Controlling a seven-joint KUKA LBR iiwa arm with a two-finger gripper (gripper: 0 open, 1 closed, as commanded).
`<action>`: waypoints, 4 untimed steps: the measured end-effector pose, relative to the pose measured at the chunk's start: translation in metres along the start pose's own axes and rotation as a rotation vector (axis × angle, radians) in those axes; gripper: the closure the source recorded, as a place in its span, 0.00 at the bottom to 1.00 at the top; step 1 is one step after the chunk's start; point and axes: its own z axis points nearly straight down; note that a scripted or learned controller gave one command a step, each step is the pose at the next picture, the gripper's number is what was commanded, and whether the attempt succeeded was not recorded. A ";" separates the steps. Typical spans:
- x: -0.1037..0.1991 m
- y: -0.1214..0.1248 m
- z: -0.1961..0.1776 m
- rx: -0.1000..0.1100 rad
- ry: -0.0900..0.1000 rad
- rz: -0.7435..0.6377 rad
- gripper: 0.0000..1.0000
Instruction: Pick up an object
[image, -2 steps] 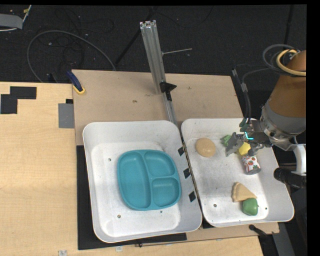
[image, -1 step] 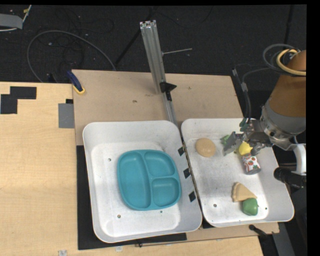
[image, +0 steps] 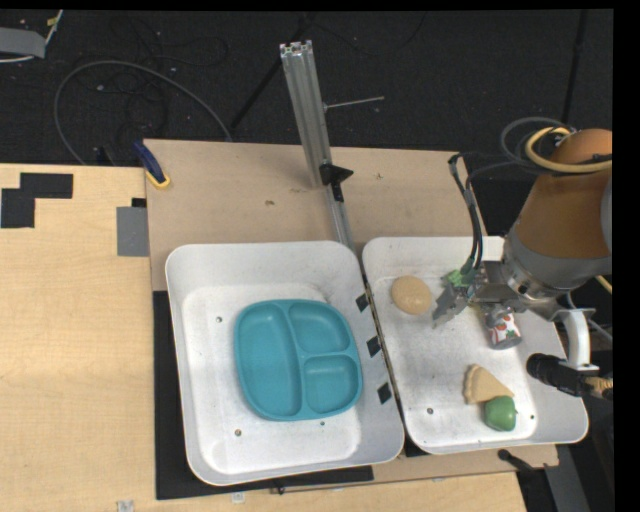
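Note:
The right bin (image: 440, 400) holds several small objects. A beige rounded lump (image: 410, 295) lies near its far left. A small red-and-white can (image: 503, 328) lies toward the right. A tan wedge (image: 484, 381) and a green piece (image: 500, 413) touch each other at the front right. My gripper (image: 450, 300) hangs low over the bin's far part, just right of the beige lump and left of the can. I see nothing held in it. The arm's orange band (image: 565, 205) hides the bin's far right corner.
The left bin (image: 200, 290) bears a teal divided plate (image: 297, 357). An upright aluminium post (image: 310, 120) stands behind the two bins. Black clips (image: 372, 345) sit on the rim between the bins. A black part (image: 560, 372) juts over the right bin's edge.

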 end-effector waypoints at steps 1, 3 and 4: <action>0.001 -0.002 0.065 0.002 0.000 0.001 0.00; 0.008 -0.005 0.111 -0.002 0.000 0.009 1.00; 0.002 -0.003 0.067 -0.010 -0.002 0.006 1.00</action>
